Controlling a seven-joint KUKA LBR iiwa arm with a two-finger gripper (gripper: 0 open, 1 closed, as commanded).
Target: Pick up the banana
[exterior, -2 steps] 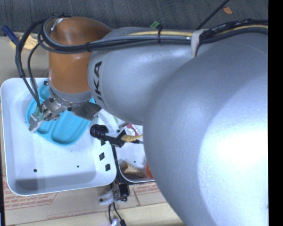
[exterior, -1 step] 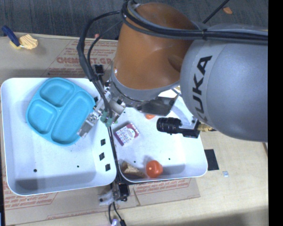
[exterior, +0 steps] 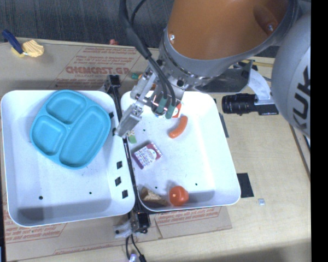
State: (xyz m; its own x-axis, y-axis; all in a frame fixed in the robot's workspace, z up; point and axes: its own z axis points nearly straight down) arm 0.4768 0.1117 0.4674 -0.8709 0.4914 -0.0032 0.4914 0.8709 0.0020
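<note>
A cardboard-lined tabletop (exterior: 262, 222) carries two white bins, and the banana cannot be placed with certainty: the only yellow thing (exterior: 33, 49) lies near the far-left corner, outside both. The arm (exterior: 224, 21) hangs over the right bin's (exterior: 221, 146) far edge, wrist tilted left. Whether the jaws are released or clenched I cannot tell, and they may well seize the orange sausage (exterior: 178, 126) instead.

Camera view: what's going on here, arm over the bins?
The KUKA arm reaches in over the right bin, with its gripper low by the wall between the two bins. I cannot tell whether it has hold of anything. An orange piece, a small packet, a red round item and a brownish item lie loose in that bin. The left bin holds a blue divided plate.
</note>
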